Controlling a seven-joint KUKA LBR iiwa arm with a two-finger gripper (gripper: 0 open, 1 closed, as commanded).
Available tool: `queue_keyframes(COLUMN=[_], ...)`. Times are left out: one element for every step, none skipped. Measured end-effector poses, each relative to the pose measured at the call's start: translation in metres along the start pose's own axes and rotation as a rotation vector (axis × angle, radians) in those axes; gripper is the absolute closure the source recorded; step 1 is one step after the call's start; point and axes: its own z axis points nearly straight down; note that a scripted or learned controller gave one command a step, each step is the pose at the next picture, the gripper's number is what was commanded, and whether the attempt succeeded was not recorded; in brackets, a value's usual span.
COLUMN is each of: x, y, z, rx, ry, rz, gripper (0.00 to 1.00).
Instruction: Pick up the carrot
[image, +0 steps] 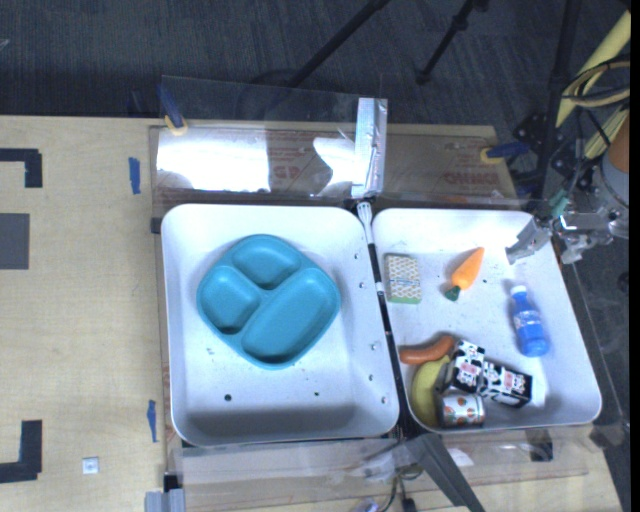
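Observation:
The carrot (466, 269) is small and orange with a green stem end. It lies tilted in the upper middle of the right bin (575, 340), stem pointing down-left. My gripper (548, 244) hangs over the bin's upper right corner, to the right of the carrot and apart from it. Its two fingers (524, 244) are spread, with nothing between them.
Around the carrot in the right bin are a checkered sponge (402, 277) to its left and a blue bottle (528, 322) to its lower right. A sausage (427, 350), a yellow fruit (426, 388), a black-and-white box (488, 376) and a can (460, 408) crowd the front. The left bin (190, 400) holds a blue divided plate (268, 298).

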Motion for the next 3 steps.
queue_keyframes(x=[0.072,0.073,0.136], y=[0.036,0.037,0.016], z=[0.126,0.117,0.033], rx=[-0.001,0.0,-0.002], ry=[-0.001,-0.002,-0.001], rz=[0.315,0.311,-0.06], gripper=[0.0,1.0,1.0])
